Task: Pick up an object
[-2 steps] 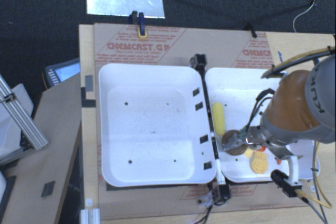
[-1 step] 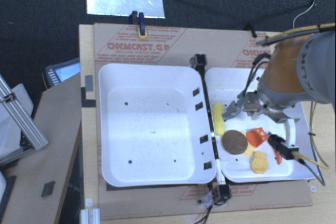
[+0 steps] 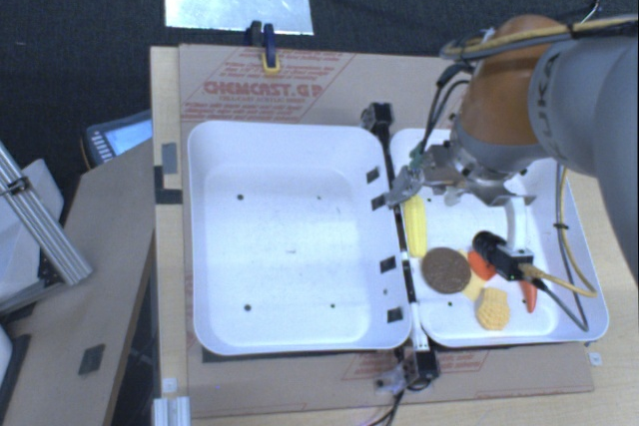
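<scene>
Reaching into the right bin [image 3: 591, 314], your gripper [image 3: 411, 187] hangs above the corn cob [image 3: 414, 226]; finger state unclear. Next, descend squarely.

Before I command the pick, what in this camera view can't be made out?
- Gripper: finger state unreadable; small, under the wrist.
- Right bin: far half hidden by the arm.
- Yellow piece: top end covered by the gripper.
- Orange bits: too small to identify.

Two bins sit side by side on the bench [image 3: 170, 244]. Right bin [image 3: 584, 314] holds corn cob [image 3: 415, 226], disc [image 3: 445, 269] and waffle piece [image 3: 491, 308].
</scene>
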Controlling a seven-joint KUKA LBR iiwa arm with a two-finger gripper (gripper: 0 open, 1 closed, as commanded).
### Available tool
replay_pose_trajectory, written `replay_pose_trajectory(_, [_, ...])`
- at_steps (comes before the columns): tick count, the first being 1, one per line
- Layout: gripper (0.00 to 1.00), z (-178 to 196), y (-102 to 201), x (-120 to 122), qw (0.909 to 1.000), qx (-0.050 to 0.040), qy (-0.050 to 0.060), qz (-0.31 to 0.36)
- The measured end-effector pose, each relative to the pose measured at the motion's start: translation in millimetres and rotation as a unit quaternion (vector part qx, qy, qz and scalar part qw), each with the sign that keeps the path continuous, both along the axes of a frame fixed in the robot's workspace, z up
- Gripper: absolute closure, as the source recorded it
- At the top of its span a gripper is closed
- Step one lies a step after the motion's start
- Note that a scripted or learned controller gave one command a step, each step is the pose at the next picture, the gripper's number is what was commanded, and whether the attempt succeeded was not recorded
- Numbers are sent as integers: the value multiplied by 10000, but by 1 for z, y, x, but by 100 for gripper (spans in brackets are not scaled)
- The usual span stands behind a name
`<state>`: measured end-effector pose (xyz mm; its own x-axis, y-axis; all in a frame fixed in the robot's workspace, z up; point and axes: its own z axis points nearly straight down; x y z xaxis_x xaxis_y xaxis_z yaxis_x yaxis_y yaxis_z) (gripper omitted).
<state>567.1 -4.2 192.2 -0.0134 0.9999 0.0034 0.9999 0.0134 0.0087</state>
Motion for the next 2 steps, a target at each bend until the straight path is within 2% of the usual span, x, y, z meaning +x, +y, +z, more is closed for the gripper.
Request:
replay_pose_trajectory(1, [0, -7, 27, 64, 10000, -14, 7, -26])
replay_pose_trajectory(2, [0, -8, 6, 3, 10000, -20, 62, -72])
